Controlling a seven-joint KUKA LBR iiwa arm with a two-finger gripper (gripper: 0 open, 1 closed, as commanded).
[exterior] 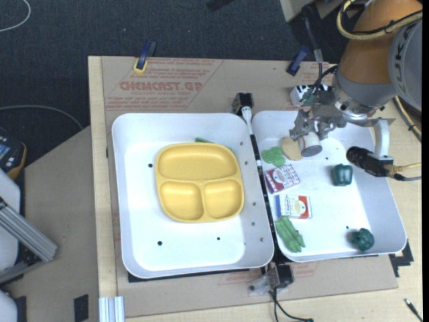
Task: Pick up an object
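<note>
Plate (199,181), yellow and three-sectioned, sits in the middle of the left bin (134,233); a sliver of something green peeks from under its far edge. Nothing for you to log there as progress.

Move right into the right bin (385,210). Along its left side, far to near: a pale green leafy piece (273,156), a small red-and-white packet (283,177), a white carton (295,206) with red and blue print, and a green pod (289,233) by the near rim. A tan rounded piece (292,149) lies just right of the leafy one.

Gripper (310,139) hangs low over the bin's far left part, directly beside that tan piece and perhaps touching it. You can't read how its jaws stand from this angle, nor whether anything is caught between them. A grey cylindrical end at its tip may be tool or object.

Further right, a green pepper (341,174) and a dark green lump (362,239) sit well apart from it.

Judgement: the pick isn't shown as done; every visible item rests on the bin floor. Grasp and lift remain.
</note>
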